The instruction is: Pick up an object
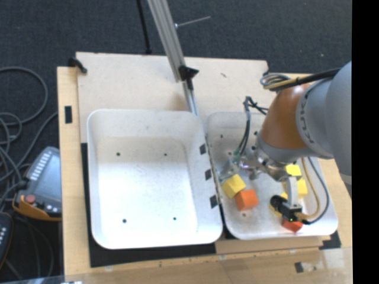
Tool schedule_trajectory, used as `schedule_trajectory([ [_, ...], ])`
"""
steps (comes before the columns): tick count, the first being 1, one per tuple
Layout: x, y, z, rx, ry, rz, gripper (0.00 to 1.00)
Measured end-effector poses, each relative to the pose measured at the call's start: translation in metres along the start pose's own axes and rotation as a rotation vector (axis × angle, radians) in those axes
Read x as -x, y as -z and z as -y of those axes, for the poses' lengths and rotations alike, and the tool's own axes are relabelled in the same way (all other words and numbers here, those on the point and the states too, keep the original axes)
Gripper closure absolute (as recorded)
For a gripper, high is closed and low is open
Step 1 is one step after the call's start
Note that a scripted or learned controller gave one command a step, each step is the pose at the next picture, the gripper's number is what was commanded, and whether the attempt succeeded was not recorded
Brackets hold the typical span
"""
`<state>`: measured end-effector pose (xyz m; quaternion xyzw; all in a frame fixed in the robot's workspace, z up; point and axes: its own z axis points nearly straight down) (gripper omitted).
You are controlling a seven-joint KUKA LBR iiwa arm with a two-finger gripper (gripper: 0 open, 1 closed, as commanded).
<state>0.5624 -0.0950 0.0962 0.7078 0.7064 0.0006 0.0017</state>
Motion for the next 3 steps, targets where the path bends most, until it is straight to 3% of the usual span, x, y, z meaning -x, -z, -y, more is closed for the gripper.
schedule_trajectory([
  [1,0.0,0.002,0.054,0.0,0.0,0.0,0.0],
  [2,0.0,0.012,0.052,0.004,-0.005,-0.001,1.0],
  [3,-0.089,0.133,0.028,0.006,0.012,-0.004,1.0],
])
